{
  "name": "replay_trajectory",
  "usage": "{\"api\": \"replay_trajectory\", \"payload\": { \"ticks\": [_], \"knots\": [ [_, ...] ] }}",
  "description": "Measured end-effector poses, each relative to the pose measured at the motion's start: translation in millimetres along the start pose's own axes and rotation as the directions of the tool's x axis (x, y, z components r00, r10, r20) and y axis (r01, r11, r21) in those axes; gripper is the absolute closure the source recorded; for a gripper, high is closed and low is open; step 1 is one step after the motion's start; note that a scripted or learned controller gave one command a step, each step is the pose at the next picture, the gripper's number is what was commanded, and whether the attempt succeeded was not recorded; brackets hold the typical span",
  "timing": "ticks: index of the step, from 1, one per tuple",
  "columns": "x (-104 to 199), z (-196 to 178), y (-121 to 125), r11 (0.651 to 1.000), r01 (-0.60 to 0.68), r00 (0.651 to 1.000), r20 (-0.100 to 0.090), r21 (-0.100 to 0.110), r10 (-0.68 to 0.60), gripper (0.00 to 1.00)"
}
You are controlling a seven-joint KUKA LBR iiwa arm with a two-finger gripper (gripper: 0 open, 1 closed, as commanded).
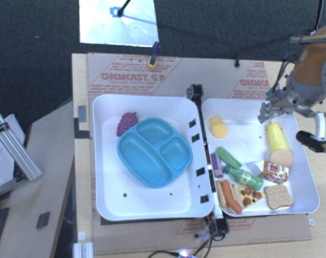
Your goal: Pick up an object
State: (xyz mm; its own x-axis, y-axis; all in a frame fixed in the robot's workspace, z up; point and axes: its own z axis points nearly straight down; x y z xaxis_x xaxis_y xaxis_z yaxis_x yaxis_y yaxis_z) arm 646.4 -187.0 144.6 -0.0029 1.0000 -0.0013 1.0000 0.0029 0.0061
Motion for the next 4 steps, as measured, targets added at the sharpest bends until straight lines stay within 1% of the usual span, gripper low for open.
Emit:
{"api": "replay_trajectory", "payload": {
  "ticks": [1,2,3,4],
  "knots": [
    [-3,-65,3,1.0,0.001,1.0,0.001,-0.001,-0.001,1.0],
    [-3,-81,4,1.0,0.001,1.0,0.0,0.001,-0.001,1.0],
    [54,-75,-17,1.0,0.004,1.0,-0.003,0.007,-0.004,1.0],
    [108,-88,-30,1.0,0.006,1.0,-0.003,0.005,-0.006,1.0]
  ]
}}
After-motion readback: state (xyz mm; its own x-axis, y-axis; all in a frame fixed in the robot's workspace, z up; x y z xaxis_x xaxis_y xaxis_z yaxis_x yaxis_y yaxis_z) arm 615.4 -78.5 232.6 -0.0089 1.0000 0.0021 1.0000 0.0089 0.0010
